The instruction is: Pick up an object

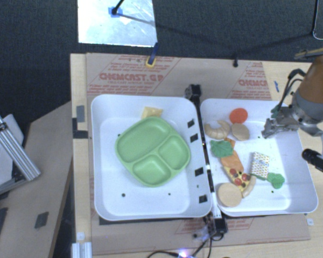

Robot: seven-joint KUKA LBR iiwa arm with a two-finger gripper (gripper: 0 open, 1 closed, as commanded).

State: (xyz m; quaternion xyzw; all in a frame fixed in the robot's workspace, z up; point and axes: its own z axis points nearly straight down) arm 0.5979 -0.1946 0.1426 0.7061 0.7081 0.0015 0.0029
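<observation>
Gripper hangs over the right white bin; jaw state unclear; round orange toy lies nearest, leftward.

Dark carpet surrounds the wooden bench; a shiny foil sheet lies behind it.

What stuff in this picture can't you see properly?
- Gripper, camera view: too small and dark to make out what its tips are doing.
- Arm: cut off by the right edge.
- Yellow piece in the left bin: partly hidden behind the green plate.
- Patterned card in the right bin: print too small to read.
- Pizza slice: toppings blurred.
</observation>
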